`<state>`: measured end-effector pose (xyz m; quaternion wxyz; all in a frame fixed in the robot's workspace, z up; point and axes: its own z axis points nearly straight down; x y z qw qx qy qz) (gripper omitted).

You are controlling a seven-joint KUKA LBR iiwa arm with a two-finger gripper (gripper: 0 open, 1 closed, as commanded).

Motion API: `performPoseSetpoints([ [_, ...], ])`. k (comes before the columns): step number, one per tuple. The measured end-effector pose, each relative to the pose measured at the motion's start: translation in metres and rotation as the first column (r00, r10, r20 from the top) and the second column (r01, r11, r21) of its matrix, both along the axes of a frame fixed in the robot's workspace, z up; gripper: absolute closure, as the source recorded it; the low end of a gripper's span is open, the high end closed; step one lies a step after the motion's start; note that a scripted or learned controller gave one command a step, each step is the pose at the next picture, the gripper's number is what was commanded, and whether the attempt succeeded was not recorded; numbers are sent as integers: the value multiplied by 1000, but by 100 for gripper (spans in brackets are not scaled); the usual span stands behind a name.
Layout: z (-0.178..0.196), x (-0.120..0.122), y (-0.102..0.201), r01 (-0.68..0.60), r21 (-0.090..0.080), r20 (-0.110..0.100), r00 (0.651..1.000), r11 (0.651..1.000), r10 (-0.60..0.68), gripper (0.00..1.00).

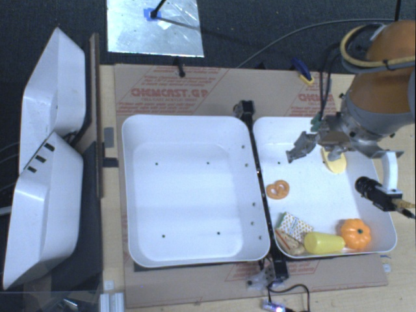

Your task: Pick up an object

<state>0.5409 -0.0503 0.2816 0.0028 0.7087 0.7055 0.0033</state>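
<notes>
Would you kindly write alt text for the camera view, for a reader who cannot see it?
A grey and orange arm reaches from the right, its tool hanging over the right bin near a pale yellow piece. A pretzel, patterned packet, yellow object and small orange pumpkin lie in that bin.

Your arm [380, 64] comes in from the right edge of the view, its orange band uppermost and the grey wrist section below it, bent down and to the left. The hand [318, 145] hangs low at the end of it, pointing left and downward, with one dark grey finger [301, 147] splayed out to the left.
</notes>
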Motion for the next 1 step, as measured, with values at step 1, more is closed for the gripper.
performPoseSetpoints([
  [1, -101, -37, -22, -2, -1, -16, 1000, 1000, 2, 0],
])
